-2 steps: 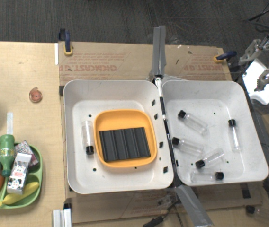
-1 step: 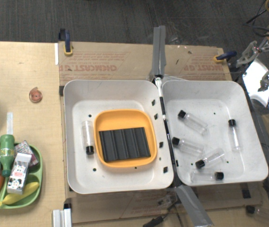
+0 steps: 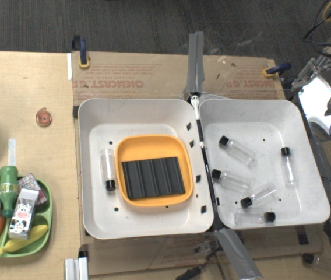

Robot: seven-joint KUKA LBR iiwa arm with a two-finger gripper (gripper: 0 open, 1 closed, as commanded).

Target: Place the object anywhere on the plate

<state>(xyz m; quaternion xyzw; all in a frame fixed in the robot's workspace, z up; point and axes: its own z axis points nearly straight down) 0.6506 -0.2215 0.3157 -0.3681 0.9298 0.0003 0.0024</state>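
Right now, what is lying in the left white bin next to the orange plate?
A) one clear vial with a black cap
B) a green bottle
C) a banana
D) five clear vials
A: one clear vial with a black cap lies in the left bin, just off the left edge of the orange plate, while the other vials lie in the right bin.

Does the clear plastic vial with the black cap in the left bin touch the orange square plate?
Cannot tell. In the camera view the clear plastic vial with the black cap lies right along the left rim of the orange square plate; no plain gap or contact shows.
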